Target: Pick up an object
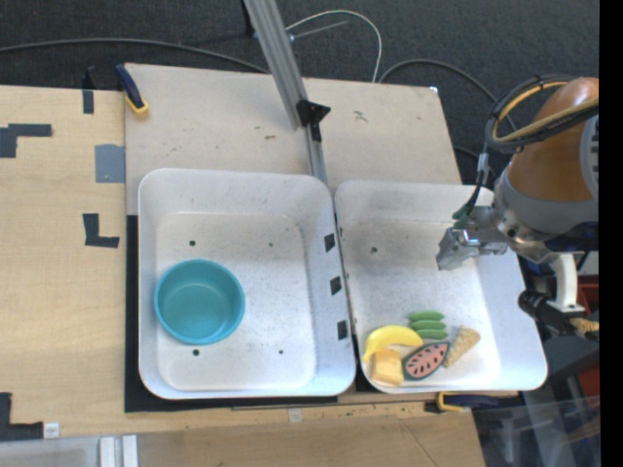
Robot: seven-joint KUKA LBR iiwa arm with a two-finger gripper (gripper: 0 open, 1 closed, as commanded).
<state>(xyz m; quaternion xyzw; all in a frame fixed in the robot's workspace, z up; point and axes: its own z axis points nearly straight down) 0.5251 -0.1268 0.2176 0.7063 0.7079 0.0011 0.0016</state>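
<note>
White bins: 2 shallow trays sit side by side on the bench, the left bin (156, 202) and the right bin (516, 368), their inner walls touching along the middle.
Left bin contents: 1 teal bowl (200, 302), upright, near the bin's front-left corner, apart from the walls.
Right bin contents: a cluster of toy food pieces in the front part of the bin, well apart from the gripper.
Banana: yellow banana (391, 339) at the cluster's left, curved, close to the dividing wall.
Cheese block: an orange-yellow block (388, 368) just in front of the banana, touching it.
Watermelon slice: watermelon slice (425, 361), red with dark seeds and a green rim, lying flat, touching the block on its left.
Green pod: a green bean pod (426, 323) just behind the watermelon slice.
Tan piece: a tan wedge (463, 342) at the cluster's right, tilted, beside the watermelon slice; what food it is I cannot tell.
Arm: the grey arm (550, 188) with its orange band reaches in from the right, over the right bin's back-right part.
Gripper: the gripper (454, 248) hangs above bare bin floor near the right bin's back half; whether it is released or clenched cannot be told from this angle, and nothing shows in it.
Bench: pale wood surface (49, 290) with dark tape marks on the left.
Pole: a grey metal pole (277, 47) slants down from the top to the bins' junction.
</note>
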